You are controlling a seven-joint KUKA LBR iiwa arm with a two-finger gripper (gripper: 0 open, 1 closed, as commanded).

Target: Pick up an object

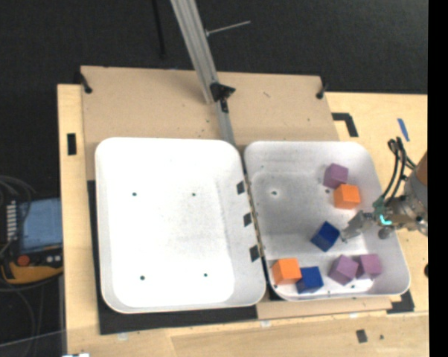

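Note:
The right bin (283, 177) holds several small cubes. A purple cube (336, 175) and an orange cube (347, 195) sit near its far right. A blue cube (325, 236) lies in the middle. Along the front edge are an orange cube (287, 270), a second blue cube (310, 279) and two purple cubes (344, 268) (370, 265). My gripper (356, 227) reaches in from the right edge, low over the bin, just right of the middle blue cube and below the far orange cube. No cube is seen held in it.
The left white bin (172, 222) lies beside the right one. A slanted metal pole (198, 43) rises from the back of the bench. Cables and a blue-screened device (34, 233) sit off the bench at the left.

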